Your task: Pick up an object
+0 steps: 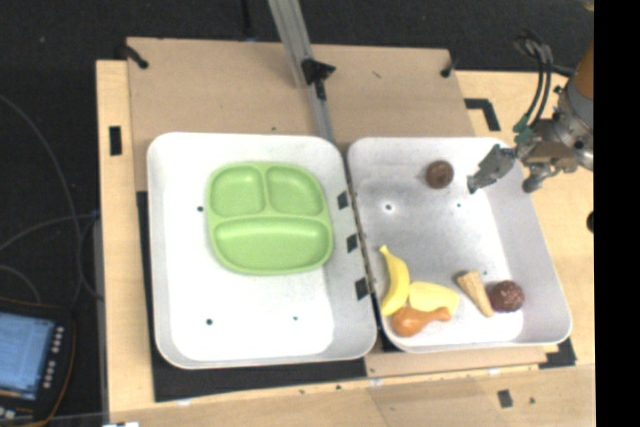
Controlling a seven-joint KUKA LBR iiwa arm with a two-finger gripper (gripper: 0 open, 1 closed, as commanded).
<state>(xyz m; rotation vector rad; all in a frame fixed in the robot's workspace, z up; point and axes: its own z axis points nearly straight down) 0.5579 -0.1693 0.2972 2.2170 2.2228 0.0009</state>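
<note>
- Above the right shallow white bin [520, 245], at its upper right rim, the hand [512, 167] is seen spread open, nothing gripped.
- A small brown ball [439, 174] is found just left of it.
- A yellow plastic banana [395, 280] is laid at the lower left.

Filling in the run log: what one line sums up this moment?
tool: open, above right bin's upper right edge | holding: nothing | nearest: brown ball | green plate: left bin

green plate [269, 218]: smooth plastic | bins [180, 315]: matt white | bench [220, 85]: wood
</note>
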